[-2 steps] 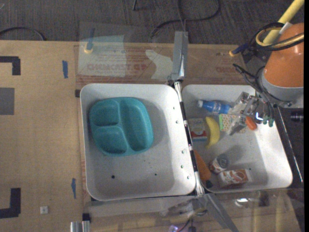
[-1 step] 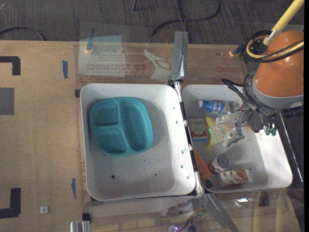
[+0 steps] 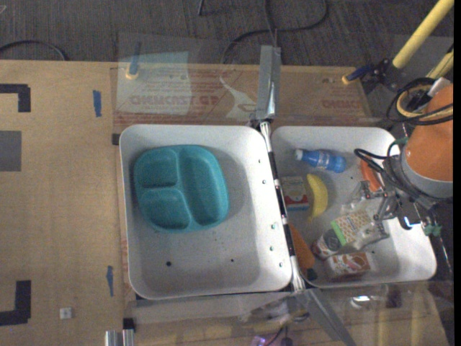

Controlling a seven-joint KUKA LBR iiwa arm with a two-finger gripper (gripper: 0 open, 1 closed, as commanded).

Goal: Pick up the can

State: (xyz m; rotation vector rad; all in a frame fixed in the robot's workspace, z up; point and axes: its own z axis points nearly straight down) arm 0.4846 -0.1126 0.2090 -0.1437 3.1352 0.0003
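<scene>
A small can [image 3: 326,245] with a dark end lies on its side near the front of the right bin [image 3: 418,254]. A patterned green and white carton [image 3: 351,226] leans against it. My gripper [image 3: 379,210] hangs over the right half of this bin, just up and to the right of the carton and a short way from the can. The grey wrist with its orange band [image 3: 432,150] reaches in from the right and hides part of the bin's right side. Nothing shows as held.
The right bin also holds a blue bottle [image 3: 321,159], a banana [image 3: 318,195], a small red and white box [image 3: 295,194], a carrot [image 3: 301,245] along the left wall and a brown packet [image 3: 349,264]. A teal divided plate [image 3: 180,186] lies in the left bin [image 3: 209,272].
</scene>
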